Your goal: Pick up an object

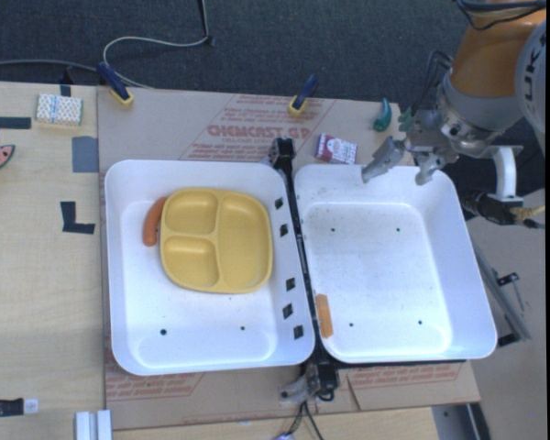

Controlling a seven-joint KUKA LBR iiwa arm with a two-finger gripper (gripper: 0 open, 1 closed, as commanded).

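Lying in the left bin (128,246): yellow divided plate (216,240), orange sausage (151,223) half-hidden behind its left rim. Second orange piece (324,315) against right bin's (458,273) left wall. Gripper (402,167) hangs over right bin's far rim, fingers spread, nothing between.

A yellow divided plate (216,240) and an orange carrot (324,315) lie in white bins (202,346).

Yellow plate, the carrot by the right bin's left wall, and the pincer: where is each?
Yellow plate (216,240), camera view, on the ridge where its compartments meet.
Carrot (324,314), camera view, mid-length of it.
Pincer (402,166), camera view, midway between the two fingertips, above the right bin's far rim.
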